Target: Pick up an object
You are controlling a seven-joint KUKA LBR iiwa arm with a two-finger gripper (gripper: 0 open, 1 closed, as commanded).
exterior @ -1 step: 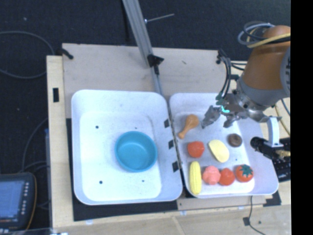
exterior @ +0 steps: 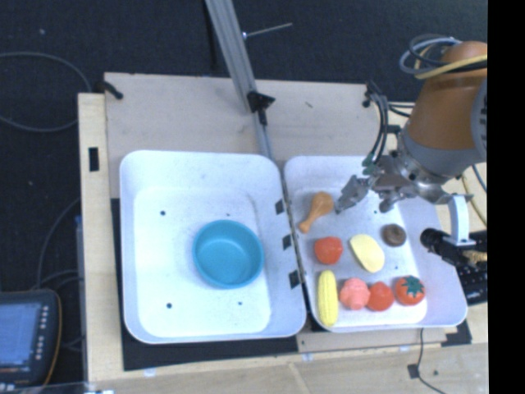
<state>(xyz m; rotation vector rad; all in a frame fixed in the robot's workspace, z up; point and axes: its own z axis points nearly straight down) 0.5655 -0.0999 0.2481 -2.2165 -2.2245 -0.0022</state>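
While the gripper (exterior: 361, 189) hangs over the right bin (exterior: 305, 173), fingers' state cannot be told. Right bin holds: drumstick (exterior: 315, 210) just beside the gripper, red tomato (exterior: 328, 249), yellow lemon (exterior: 367, 253), brown item (exterior: 394, 235), corn (exterior: 326, 296), pink item (exterior: 353, 293), strawberry (exterior: 409, 290). Left bin (exterior: 148, 175): blue bowl (exterior: 228, 254).

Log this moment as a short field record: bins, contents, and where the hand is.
left bin: holds a blue bowl
right bin: holds toy foods
back row: drumstick, brown round piece
middle row: red tomato, pale yellow piece
front row: corn cob, pink piece, red piece, strawberry
hand: over the right bin's back part, beside the drumstick
hand load: nothing seen between its fingers
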